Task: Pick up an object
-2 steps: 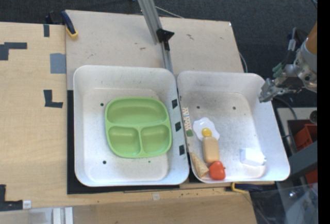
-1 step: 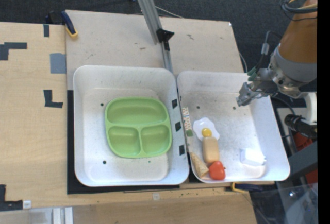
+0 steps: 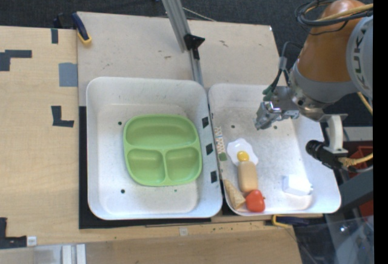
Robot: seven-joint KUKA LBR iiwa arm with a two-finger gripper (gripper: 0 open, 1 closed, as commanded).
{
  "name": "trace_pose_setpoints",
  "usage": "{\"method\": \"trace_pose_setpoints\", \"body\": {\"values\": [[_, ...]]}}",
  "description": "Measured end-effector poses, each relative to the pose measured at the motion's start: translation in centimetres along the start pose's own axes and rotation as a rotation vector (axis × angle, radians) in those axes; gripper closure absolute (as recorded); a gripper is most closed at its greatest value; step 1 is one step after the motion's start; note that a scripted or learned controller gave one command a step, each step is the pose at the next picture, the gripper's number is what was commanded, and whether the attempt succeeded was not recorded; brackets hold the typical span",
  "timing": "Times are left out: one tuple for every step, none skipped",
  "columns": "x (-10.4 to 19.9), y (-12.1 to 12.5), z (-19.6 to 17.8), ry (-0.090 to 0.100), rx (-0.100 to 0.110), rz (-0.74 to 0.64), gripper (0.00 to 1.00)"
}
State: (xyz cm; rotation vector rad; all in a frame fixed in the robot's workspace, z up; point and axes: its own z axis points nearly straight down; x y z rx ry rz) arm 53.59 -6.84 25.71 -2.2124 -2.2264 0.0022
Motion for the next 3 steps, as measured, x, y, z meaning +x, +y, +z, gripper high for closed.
{"method": "trace_pose_setpoints", "body": {"values": [[4.7,-0.2,1.6,0.000,0.001,0.001,1.00],[10.3,-0.2,3.1,0.000,0.002,0.000,1.00],[16.5,0.2,2.9,0.001,-0.001,-0.003,1.00]]}}
